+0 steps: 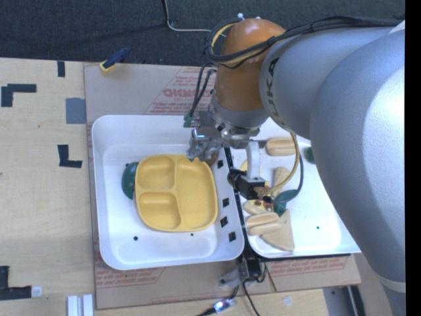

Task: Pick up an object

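Gripper (205, 145) sits low over the left bin (105, 176), at the far right corner of the yellow tray (176, 193), and you cannot tell whether its fingers are apart or together. Nothing shows between them, so by my read the pick is not yet made: closing and lifting are both left. The tray lies flat mid-bin, touching a green thing (129, 180) at its left edge. Count with me: two bins, one tray, one green thing, and in the right bin (329, 232) a heap of tan food pieces (271, 226), roughly five, too crowded to count surely.
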Controlling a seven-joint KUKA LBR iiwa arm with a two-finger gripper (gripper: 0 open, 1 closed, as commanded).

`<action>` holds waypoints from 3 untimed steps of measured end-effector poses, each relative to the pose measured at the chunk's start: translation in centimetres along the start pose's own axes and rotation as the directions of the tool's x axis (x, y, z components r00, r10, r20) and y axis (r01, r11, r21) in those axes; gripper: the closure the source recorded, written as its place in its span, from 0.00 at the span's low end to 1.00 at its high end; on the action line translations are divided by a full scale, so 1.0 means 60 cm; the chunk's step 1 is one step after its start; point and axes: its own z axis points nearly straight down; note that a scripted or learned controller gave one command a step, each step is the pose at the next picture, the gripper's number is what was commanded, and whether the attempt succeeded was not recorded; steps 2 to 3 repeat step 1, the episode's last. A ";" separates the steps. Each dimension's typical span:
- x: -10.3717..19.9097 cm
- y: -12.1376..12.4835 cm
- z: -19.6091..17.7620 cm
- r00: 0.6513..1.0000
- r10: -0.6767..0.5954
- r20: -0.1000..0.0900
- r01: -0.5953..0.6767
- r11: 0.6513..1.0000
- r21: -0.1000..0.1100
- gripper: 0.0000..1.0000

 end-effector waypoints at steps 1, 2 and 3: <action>-0.009 0.001 -0.033 1.000 0.006 0.001 -0.006 1.000 -0.003 1.00; -0.009 0.001 -0.033 1.000 0.006 0.001 -0.006 1.000 -0.003 1.00; -0.009 0.001 -0.033 1.000 0.006 0.001 -0.006 1.000 -0.003 1.00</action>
